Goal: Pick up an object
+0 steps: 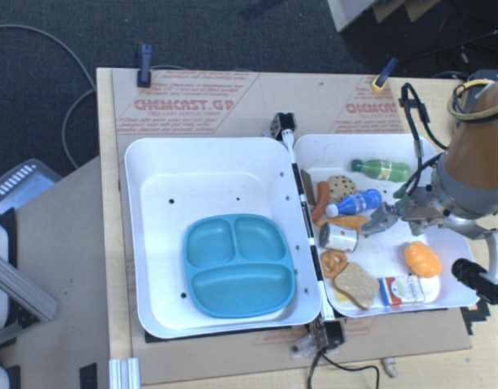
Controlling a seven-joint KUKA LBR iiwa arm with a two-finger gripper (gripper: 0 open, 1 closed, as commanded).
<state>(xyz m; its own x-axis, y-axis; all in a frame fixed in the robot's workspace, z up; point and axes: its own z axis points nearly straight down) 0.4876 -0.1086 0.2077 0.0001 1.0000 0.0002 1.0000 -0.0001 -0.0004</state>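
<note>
The right bin (377,143) holds several small items. A green bottle (382,168) lies at the back, with a speckled cookie (341,186) and a blue bottle (354,203) in front of it. A brown sausage (321,201) lies along the left wall. Nearer the front are a white cup (341,237), a pretzel (334,260), a bread slice (356,284), an orange fruit (422,258) and a white, red and blue carton (407,290). My gripper (382,220) reaches in from the right, low over the bin's middle, just right of the blue bottle and an orange piece (354,222).
The left bin (152,217) carries a blue divided plate (239,264) in its front half. A black clip (283,123) sits where the two bins meet at the back. Cables (414,112) hang from the arm over the right bin's back right corner.
</note>
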